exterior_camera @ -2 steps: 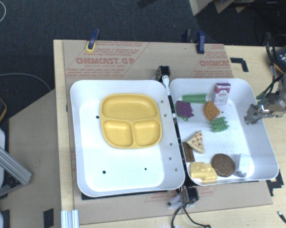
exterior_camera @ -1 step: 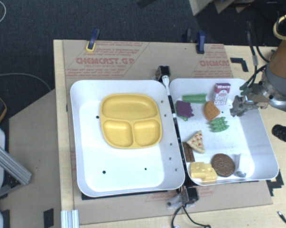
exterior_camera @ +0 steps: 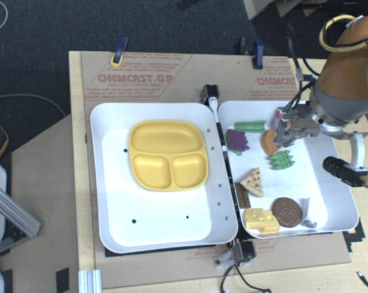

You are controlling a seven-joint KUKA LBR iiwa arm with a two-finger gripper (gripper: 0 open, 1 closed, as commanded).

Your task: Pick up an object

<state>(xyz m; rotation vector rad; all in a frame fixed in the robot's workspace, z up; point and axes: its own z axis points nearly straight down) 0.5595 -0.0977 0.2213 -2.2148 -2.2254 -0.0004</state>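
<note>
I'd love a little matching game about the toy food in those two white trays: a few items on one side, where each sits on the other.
Things:
1. yellow divided plate
2. cheese wedge
3. purple grapes
4. pizza slice

Places:
A. front edge of the right bin, beside the round brown cookie
B. middle of the left bin
C. right bin, between the grapes and the cheese
D. right bin, just below the long green vegetable

Pairs: 1-B, 2-A, 3-D, 4-C

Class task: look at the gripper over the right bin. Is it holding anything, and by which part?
It cannot be told. The gripper sits low beside the orange round piece, but the view shows nothing clearly between its tips.
</note>
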